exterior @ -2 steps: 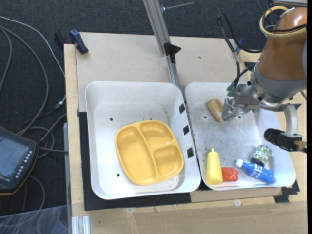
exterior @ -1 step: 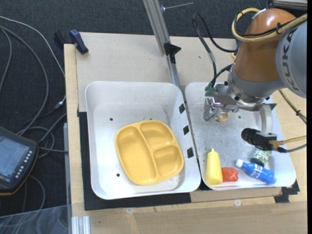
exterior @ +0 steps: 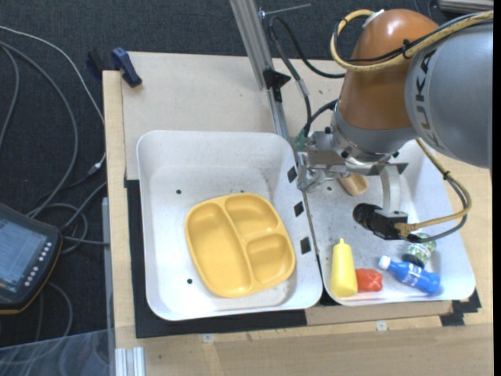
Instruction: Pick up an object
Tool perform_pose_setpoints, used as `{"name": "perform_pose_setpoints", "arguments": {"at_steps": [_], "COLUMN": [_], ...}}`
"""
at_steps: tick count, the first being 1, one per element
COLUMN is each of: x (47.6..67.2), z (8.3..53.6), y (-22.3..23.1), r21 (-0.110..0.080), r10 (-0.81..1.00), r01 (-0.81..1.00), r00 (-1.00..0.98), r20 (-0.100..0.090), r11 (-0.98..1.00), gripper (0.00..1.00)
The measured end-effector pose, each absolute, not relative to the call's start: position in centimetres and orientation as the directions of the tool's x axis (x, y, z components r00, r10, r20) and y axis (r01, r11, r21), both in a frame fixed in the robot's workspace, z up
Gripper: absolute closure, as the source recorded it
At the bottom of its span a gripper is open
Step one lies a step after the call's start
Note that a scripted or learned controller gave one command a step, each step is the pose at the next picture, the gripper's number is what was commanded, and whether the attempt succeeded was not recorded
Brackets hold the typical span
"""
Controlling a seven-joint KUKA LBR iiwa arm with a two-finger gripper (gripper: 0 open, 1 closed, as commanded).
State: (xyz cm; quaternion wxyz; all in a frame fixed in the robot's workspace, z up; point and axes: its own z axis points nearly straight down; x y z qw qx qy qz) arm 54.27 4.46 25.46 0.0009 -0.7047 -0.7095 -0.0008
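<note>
Yellow plastic catches the eye first: a squeeze bottle [exterior: 342, 269] lies in the right bin [exterior: 330, 224], close to its near rim, with its nozzle pointing away from me. Touching the bottle on its right is a small red item [exterior: 369, 280]. Further right again lies a blue bottle [exterior: 412, 276] with a white cap, on its side. Just beyond that sits a little green-and-white thing [exterior: 420, 249] (too small for me to name).

Up past the squeeze bottle's nozzle, toward the far end of the bin, the grey arm [exterior: 454, 77] hangs low over the bin floor. Its end effector [exterior: 338, 172] is just beside a tan lump [exterior: 355, 183]. I cannot tell whether it is wide, narrow or gripping that lump, since the wrist hides it.

Left of the squeeze bottle, across the two bin walls, a yellow divided plate [exterior: 239, 243] lies flat in the left bin [exterior: 164, 178]. Both bins rest on the pale bench [exterior: 196, 84].
</note>
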Motion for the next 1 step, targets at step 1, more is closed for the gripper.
{"name": "perform_pose_setpoints", "arguments": {"at_steps": [1], "x": [54.94], "z": [24.23], "y": [8.96], "r21": [-0.001], "r10": [1.0], "r01": [1.0], "r00": [-0.006], "r20": [0.002], "r11": [0.006], "gripper": [1.0]}}
